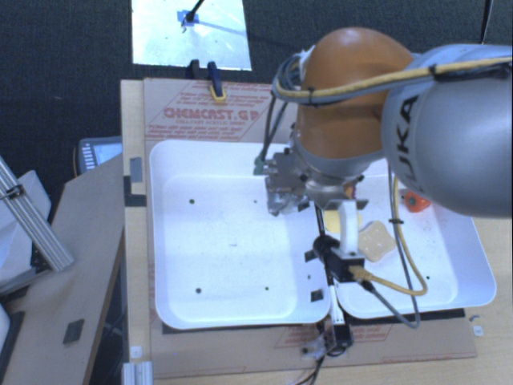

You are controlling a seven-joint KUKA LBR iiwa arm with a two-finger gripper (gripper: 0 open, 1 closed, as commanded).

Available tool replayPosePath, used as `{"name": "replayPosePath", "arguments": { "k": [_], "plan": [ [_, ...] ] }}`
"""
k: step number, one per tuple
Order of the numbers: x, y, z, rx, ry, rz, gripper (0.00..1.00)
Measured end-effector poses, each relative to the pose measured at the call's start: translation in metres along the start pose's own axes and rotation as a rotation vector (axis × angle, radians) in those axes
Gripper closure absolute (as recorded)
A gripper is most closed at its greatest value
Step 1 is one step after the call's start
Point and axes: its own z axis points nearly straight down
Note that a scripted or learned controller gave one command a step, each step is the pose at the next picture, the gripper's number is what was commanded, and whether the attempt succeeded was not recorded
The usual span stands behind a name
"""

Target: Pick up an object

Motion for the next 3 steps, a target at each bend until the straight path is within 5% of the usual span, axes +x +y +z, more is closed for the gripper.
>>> {"name": "replayPosePath", "arguments": {
  "k": [1, 2, 3],
  "plan": [
    [0.071, -0.014, -0.064, -0.02, 0.011, -0.015, 1.0],
    [0.089, 0.03, -0.102, -0.022, 0.009, -0.009, 1.0],
    [0.087, 0.057, -0.244, -0.033, 0.013, -0.009, 1.0]
  ]
}}
